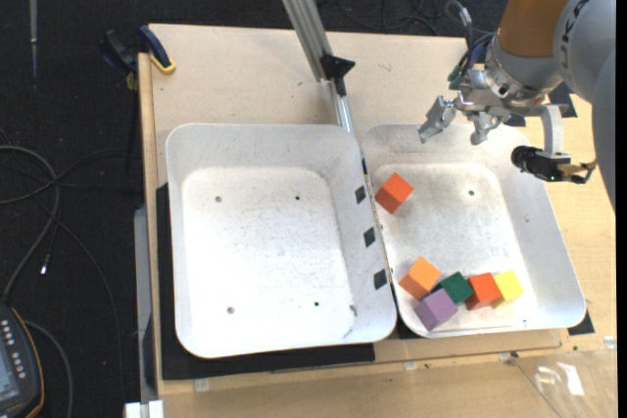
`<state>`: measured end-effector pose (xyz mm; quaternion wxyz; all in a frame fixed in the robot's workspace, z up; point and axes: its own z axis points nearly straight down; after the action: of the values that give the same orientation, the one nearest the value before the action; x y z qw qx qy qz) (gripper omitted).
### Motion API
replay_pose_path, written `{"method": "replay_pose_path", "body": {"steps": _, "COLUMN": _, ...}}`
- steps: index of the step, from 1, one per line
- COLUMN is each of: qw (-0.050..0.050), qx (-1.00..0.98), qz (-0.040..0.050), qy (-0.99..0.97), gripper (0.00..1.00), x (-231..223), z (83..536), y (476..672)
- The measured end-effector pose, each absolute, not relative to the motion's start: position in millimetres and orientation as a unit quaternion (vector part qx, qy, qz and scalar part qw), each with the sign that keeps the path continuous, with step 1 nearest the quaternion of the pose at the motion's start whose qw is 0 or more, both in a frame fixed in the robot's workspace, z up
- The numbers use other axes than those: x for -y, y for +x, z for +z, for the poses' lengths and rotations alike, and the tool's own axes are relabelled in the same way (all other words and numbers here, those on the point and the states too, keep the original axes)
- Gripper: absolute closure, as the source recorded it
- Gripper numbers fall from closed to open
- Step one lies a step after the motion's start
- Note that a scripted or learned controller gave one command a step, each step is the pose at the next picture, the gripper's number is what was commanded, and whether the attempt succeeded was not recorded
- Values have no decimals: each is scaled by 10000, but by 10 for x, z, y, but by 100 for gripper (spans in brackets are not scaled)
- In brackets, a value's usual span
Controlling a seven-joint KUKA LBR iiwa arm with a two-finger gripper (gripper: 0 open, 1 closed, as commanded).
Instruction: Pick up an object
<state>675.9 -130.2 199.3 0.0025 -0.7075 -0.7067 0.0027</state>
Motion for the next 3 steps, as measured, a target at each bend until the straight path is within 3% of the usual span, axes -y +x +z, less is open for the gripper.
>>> {"method": "replay_pose_path", "body": {"steps": 1, "qw": -18, "qx": 7078, "qz": -1, "qy": -7064, "gripper": 100, "x": 1298, "z": 2153, "y": 6781}}
{"method": "replay_pose_path", "body": {"steps": 3, "qw": -1, "qx": 7086, "qz": -8, "qy": -7056, "gripper": 100, "x": 893, "z": 2706, "y": 6291}}
